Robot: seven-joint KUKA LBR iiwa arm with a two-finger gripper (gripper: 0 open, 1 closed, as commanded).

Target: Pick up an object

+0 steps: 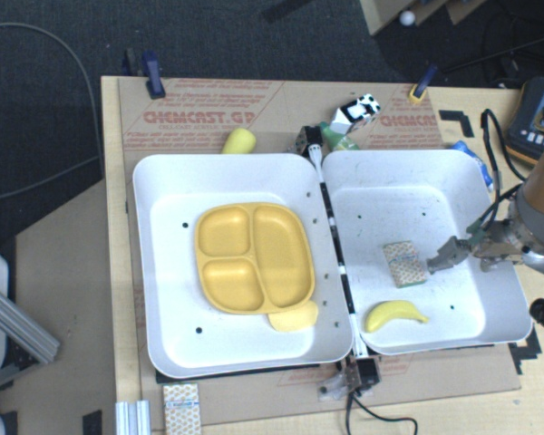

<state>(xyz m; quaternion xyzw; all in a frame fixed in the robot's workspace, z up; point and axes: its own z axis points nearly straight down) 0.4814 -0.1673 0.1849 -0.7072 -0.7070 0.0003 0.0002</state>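
Gripper (435, 261) low in right bin (408, 175), grip state unreadable, tip just beside patterned square pad (404, 263) mid-bin; centre squarely over pad before closing, avoiding banana (394, 315) near front edge.

The bench (190, 107) is brown board printed with red lettering, and two white bins sit on it side by side, the left bin (163, 270) touching the right bin (462, 175). A yellow object (239, 140) and a black-and-white object (357, 111) lie behind them; a patterned packet (181, 408) lies at the front edge.
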